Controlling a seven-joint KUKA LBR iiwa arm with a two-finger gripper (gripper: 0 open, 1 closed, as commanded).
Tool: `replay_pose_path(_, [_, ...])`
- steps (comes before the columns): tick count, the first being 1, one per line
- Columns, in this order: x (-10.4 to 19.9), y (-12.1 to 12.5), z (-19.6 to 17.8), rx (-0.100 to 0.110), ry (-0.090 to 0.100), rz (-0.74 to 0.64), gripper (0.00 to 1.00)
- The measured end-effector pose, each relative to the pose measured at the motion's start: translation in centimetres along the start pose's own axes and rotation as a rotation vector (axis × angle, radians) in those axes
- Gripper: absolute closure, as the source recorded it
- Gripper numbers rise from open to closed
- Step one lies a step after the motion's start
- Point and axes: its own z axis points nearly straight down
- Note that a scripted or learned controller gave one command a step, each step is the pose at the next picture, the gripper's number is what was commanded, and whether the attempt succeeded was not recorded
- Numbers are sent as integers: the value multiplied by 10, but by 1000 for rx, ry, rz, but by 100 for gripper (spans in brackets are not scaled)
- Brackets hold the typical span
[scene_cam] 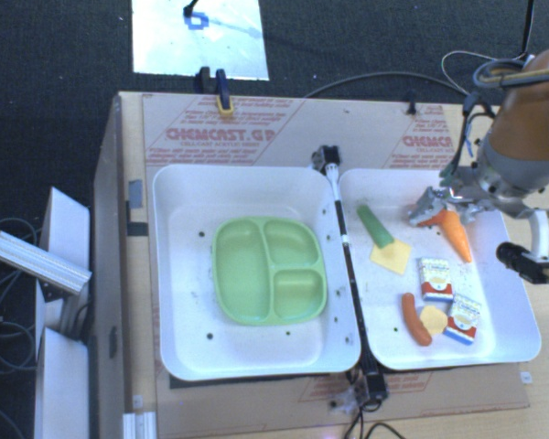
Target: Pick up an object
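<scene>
Carrot [455, 230], orange tapered plastic cone, lies in right bin [522, 337] near its far edge, w/ a green stick [376, 225], yellow wedge [391, 257], sausage [415, 319] and two small cartons [436, 279]. Left bin [178, 245] holds a smooth green divided plate [268, 271]. Gripper [436, 205] sits at carrot's thick end, touching it; finger gap — can't tell. Grey arm [522, 135] leans in from right, wrist angled down-left.

The right bin [522, 323] is crowded: a carrot [456, 232], green stick [376, 226], yellow wedge [392, 257], sausage [416, 319] and two cartons [436, 280] are scattered. Open floor is left around the green tray [268, 270] in the left bin [178, 245].
</scene>
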Motion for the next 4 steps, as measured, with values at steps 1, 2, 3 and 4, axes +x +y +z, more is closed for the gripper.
replay_pose_path(1, [-14,12,110,2,0,2,0])
replay_pose_path(2, [-20,69,113,50,1,13,0])
replay_pose_path(3, [-10,69,113,48,-2,13,0])
replay_pose_path(4, [-10,69,113,48,-4,13,0])
